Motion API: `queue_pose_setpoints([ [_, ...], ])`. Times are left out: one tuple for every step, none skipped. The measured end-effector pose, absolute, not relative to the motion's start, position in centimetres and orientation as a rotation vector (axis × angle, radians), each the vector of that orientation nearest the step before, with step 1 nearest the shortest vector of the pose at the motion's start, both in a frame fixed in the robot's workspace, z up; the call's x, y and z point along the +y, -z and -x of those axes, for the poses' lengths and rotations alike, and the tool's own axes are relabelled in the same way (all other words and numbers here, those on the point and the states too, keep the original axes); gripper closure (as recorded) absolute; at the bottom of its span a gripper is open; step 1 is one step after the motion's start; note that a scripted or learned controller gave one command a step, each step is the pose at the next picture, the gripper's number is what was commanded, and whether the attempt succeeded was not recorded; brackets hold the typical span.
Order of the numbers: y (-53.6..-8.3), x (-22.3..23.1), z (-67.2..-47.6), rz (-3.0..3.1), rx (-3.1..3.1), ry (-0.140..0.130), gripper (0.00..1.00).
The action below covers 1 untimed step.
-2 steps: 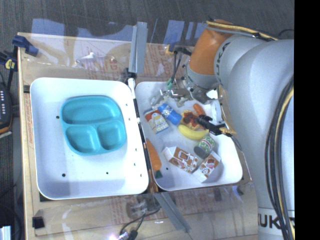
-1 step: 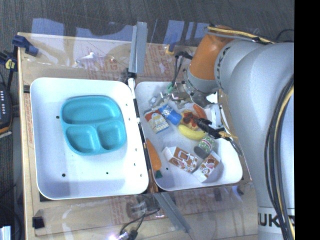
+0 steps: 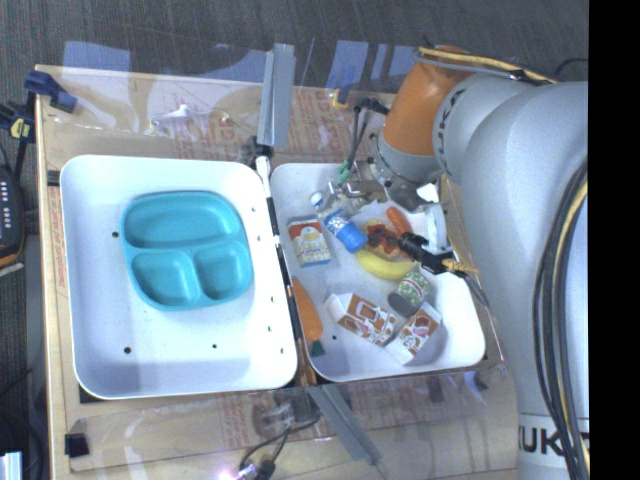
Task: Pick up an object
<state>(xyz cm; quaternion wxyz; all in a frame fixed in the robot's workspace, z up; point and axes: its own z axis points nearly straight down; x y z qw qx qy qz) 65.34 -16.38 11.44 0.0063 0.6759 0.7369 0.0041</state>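
We see a teal tray [image 3: 188,247] in our left bin [image 3: 90,353], while cartons, a banana [image 3: 385,265] and a carrot [image 3: 308,313] crowd the right bin [image 3: 465,353] at three o'clock.

Turquoise tray [image 3: 187,245] in white L bin [image 3: 85,268]; yellow banana [image 3: 385,265], orange carrot [image 3: 307,313].

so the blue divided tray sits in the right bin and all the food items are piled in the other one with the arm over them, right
Not quite. The blue divided tray sits in the left bin, not the right. The camera view shows the food items, such as the banana and the carrot, in the right bin, with the arm over them, as you said.
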Motion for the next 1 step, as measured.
queue_pose_setpoints([
  [-22.02,-13.31,-65.62,-2.131,2.310,0.000,1.00],
])
